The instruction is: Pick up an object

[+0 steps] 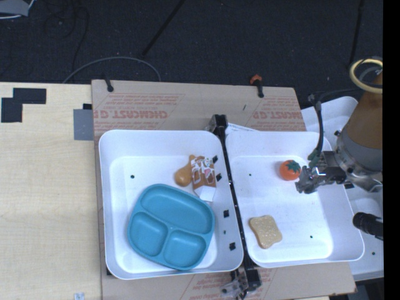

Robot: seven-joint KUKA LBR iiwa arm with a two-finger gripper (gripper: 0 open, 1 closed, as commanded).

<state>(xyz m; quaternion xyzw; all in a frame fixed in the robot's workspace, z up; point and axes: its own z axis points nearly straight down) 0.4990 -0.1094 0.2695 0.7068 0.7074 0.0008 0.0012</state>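
In the right bin [312, 245] an orange toy tomato [289, 169] with a green top lies near the far right side. A tan slice of toast [265, 231] lies toward the bin's front left. My gripper [307, 183] hangs over the right side of that bin, just right of the tomato and slightly nearer the front. Nothing shows between its dark fingers. The left bin [115, 167] holds a blue divided plate [170, 226] and a brown gingerbread-like toy [197, 172] beside it at the back.
A black divider [228, 192] runs between the two bins. Both bins sit on a cardboard sheet [187, 108] on the bench. The grey arm [365, 136] with cables comes in from the right over the right bin's edge.
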